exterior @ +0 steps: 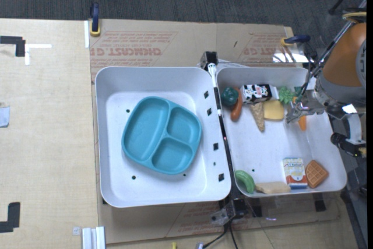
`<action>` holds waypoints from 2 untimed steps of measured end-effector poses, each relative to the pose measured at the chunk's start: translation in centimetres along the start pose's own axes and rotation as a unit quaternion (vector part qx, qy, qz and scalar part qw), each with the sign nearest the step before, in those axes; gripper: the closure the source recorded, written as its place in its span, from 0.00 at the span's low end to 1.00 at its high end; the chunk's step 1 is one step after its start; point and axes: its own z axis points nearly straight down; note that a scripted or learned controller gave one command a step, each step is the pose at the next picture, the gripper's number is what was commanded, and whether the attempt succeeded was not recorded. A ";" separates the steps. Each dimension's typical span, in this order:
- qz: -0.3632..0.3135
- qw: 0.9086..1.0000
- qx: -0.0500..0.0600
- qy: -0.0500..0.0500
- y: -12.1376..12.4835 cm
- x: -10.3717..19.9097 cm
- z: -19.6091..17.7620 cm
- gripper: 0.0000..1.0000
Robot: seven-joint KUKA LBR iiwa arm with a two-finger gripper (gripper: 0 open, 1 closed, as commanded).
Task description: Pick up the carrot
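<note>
The end effector [298,109] is seen at the right bin's [274,148] far right side, low over the floor. A small orange carrot [302,122] is seen directly beneath its tip, touching or just below it; whether it is gripped cannot be told.

Just left of the end effector: a green leafy piece [286,94], a yellow cheese wedge [273,110], an ice-cream cone [257,116] and a black-and-white carton [257,92]. Farther left: a sausage [236,109] beside a dark green round item [229,95].

Toward the near wall, below the end effector: a waffle [316,174], a small carton [295,171], a tan slab [273,188] and a green vegetable [245,181].

Well to the left, the left bin [111,143] holds a teal divided plate [161,135].
</note>
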 end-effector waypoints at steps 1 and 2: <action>0.152 0.988 0.001 0.001 2.2 8.1 -3.4 1.00; -0.003 1.000 -0.001 -0.001 0.9 0.3 -8.6 1.00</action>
